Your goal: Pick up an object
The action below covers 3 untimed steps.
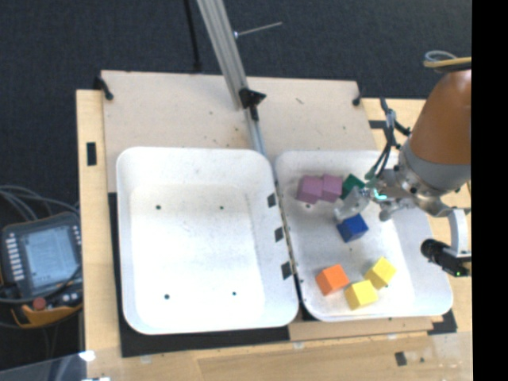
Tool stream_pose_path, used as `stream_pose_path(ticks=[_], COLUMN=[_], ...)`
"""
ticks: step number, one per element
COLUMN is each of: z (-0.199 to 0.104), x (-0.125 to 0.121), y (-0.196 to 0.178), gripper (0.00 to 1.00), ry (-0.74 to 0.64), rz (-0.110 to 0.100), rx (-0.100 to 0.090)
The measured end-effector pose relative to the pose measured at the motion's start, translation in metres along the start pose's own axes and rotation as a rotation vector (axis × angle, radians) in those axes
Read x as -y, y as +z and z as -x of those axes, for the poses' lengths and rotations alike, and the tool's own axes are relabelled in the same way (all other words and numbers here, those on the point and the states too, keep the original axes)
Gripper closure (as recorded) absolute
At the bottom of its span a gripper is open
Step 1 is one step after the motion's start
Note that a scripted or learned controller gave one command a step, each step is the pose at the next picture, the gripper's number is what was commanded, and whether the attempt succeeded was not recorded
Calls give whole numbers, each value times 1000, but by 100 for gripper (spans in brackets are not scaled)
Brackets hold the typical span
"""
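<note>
The hand (352, 205) hangs low in the right bin (429, 292), just above the blue block (352, 228); its grip I cannot tell. Best centre squarely over the block, clear of the purple block (319, 188)

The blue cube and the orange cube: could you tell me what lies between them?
Bare bin floor; in the camera view nothing sits between the blue cube and the orange cube.

No text, label, brand, number or sign can be read on anything in the view.
</note>
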State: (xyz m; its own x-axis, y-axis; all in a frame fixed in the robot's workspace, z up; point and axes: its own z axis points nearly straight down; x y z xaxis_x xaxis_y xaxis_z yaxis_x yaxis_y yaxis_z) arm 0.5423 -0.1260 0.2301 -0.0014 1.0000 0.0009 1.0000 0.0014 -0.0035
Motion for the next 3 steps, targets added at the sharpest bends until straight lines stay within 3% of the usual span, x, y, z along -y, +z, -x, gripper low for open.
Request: stream_pose_path(ticks=[1,3], z=[0,-3], x=[-1,13], y=[-2,98], gripper=[0,0], ry=[1,3], rz=[5,-2], rx=[1,1])
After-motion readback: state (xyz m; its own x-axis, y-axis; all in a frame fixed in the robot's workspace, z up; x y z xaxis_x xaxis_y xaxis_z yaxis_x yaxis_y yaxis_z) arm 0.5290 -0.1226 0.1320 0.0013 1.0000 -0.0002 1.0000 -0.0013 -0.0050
